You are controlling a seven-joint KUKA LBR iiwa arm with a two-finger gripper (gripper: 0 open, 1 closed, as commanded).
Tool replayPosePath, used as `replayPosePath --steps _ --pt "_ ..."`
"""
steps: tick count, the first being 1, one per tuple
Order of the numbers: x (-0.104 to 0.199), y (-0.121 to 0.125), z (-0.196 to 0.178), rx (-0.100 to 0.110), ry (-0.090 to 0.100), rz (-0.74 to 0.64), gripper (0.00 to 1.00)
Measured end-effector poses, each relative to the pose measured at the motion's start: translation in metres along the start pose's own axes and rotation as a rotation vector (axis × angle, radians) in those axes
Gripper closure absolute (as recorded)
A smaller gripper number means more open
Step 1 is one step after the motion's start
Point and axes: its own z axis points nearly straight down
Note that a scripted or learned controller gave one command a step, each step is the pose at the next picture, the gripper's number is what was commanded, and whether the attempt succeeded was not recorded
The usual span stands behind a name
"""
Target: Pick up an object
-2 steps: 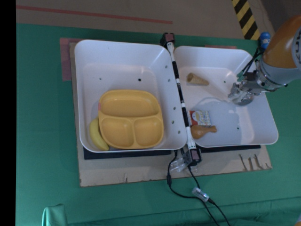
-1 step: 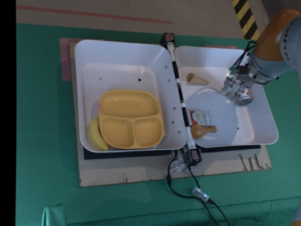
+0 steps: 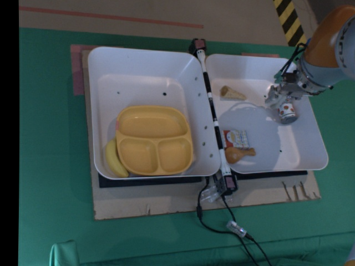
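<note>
A small can lies near the right bin's far right edge, under the gripper; jaw state cannot be told. Rigid, light and probably slippery, it is best gripped across its round sides

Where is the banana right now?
The banana lies in the left bin, in its near left corner, squeezed between the bin's wall and the yellow divided tray.
</note>
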Motion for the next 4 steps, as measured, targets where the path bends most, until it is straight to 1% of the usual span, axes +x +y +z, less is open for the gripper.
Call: replayPosePath --steps 1,2,3,4 --pt "-0.003 0.003 -0.016 -0.014 -0.008 0.006 1.0" --pt "0.066 0.088 -0.022 0.017 0.013 -0.009 1.0" --pt "0.065 0.087 -0.022 0.018 0.012 -0.008 0.0" --pt "0.047 0.038 0.013 0.025 0.012 -0.005 0.0"
